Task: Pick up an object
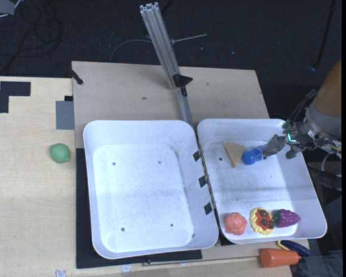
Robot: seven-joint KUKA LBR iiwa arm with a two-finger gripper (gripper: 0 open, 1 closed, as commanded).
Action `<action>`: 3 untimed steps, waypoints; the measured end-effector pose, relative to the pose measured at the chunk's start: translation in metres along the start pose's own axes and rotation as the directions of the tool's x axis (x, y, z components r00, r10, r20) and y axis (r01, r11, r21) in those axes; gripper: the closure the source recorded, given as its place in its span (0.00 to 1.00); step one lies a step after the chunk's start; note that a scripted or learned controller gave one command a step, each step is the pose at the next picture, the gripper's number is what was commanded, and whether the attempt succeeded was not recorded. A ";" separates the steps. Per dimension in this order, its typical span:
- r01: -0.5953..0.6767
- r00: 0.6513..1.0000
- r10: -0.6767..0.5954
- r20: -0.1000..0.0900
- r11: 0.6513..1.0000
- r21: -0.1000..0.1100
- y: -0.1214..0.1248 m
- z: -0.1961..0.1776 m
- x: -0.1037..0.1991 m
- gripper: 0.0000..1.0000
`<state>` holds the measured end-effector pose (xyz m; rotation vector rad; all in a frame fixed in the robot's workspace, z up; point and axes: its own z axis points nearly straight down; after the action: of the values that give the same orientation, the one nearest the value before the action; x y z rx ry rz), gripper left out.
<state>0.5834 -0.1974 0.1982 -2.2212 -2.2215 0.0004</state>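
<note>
Left to right in the right-hand white plastic bin [311,212]: tan wedge block [233,153], small blue rounded toy [252,156], then the end effector [271,148] touching it. Grip state: cannot tell. Watch for the toy rolling off toward the wedge.
</note>
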 end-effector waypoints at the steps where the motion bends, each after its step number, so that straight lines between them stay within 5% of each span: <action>1: 0.000 1.000 0.000 0.000 1.000 0.000 0.000 0.000 0.000 0.00; 3: 0.001 1.000 -0.001 -0.001 1.000 0.005 0.000 0.106 -0.003 0.00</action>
<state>0.5829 -0.2003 0.0923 -2.2170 -2.2190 0.0046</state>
